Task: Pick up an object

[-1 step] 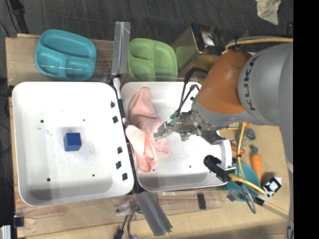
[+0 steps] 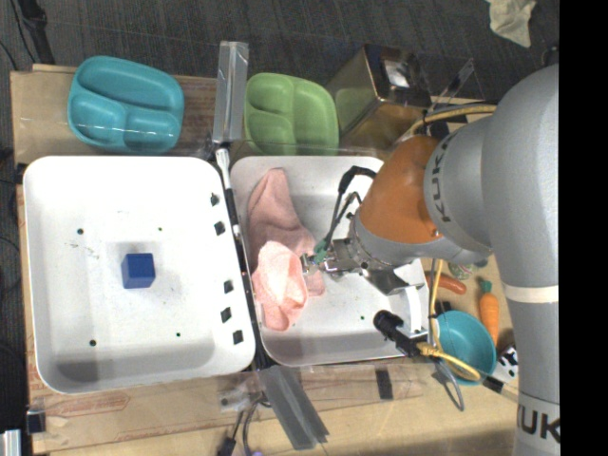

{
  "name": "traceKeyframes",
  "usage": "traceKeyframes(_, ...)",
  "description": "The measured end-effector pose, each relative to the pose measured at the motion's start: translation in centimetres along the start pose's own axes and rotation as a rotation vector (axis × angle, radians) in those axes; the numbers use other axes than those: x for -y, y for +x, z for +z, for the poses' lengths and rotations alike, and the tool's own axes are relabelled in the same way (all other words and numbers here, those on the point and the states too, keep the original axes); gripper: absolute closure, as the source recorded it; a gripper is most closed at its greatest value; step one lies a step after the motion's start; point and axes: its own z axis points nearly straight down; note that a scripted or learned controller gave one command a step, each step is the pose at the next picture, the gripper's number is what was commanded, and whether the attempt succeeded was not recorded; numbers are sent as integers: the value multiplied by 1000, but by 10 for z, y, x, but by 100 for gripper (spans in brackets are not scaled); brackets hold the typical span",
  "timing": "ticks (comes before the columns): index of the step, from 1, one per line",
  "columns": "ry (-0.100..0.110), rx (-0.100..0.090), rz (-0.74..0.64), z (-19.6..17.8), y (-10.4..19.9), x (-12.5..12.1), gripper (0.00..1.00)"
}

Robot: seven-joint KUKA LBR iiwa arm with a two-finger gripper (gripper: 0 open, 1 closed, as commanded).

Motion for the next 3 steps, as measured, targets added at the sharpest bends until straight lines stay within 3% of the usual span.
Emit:
traceKeyframes(1,1,0,-251,0,15,-69,0)
traceKeyframes(2,5,0,-314,0,32,-67,0)
traceKeyframes(3,5,0,-318,-10,33,-67,100)
